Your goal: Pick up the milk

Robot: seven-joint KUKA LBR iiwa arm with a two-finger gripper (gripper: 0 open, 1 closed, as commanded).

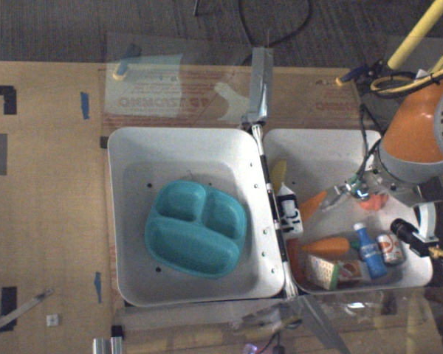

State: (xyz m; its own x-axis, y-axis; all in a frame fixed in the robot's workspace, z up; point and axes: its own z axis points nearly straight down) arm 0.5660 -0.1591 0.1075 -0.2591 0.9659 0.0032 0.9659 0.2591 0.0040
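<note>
In the camera view, you'll find the small white milk carton with black markings (287,209) in the right white bin (321,144), pressed against that bin's left wall, at about nine o'clock from the bin's centre. Its long axis runs roughly twelve to six, tilted slightly, with the narrower top end toward twelve o'clock. A pale yellow banana-like piece (279,172) sits just beyond it at twelve.

The grey arm with its orange band (417,135) comes in from three o'clock, wrist angled down toward the bin's middle. Its two-finger gripper (351,190) hovers well apart from the carton (whether it is released or clenched, you cannot tell here). An orange carrot-shaped toy (326,245) and a blue bottle (369,251) lie toward five o'clock. The left white bin (125,161) holds a teal divided plastic plate (196,228).
</note>
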